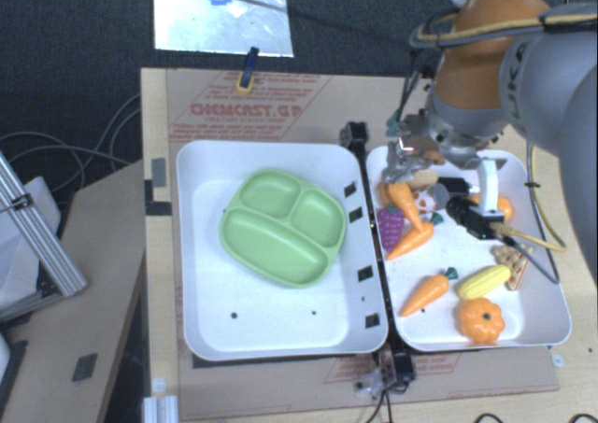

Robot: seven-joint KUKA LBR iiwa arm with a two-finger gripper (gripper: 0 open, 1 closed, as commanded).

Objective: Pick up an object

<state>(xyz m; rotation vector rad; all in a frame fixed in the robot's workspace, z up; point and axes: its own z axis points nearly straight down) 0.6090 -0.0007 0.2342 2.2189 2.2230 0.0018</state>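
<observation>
From where I stand, the left bin (pixel 201 318) holds a green divided plate (pixel 283 226) at its centre. The right bin (pixel 551 314) is crowded: carrots (pixel 411 216) and purple grapes (pixel 390 222) at nine o'clock, another carrot (pixel 425 293) at six, corn (pixel 484 280) and a small pumpkin (pixel 481 319) toward five. The tool (pixel 408 167) hangs at eleven o'clock above the carrots; whether it grips anything, I cannot tell.

Dark fabric (pixel 56 29) covered the back, with a shiny foil-looking sheet (pixel 222 1) laid on it up top. Brown printed cardboard (pixel 252 104) lined the bench, a wooden side table (pixel 84 253) and aluminium rail (pixel 37 234) sat left.
</observation>
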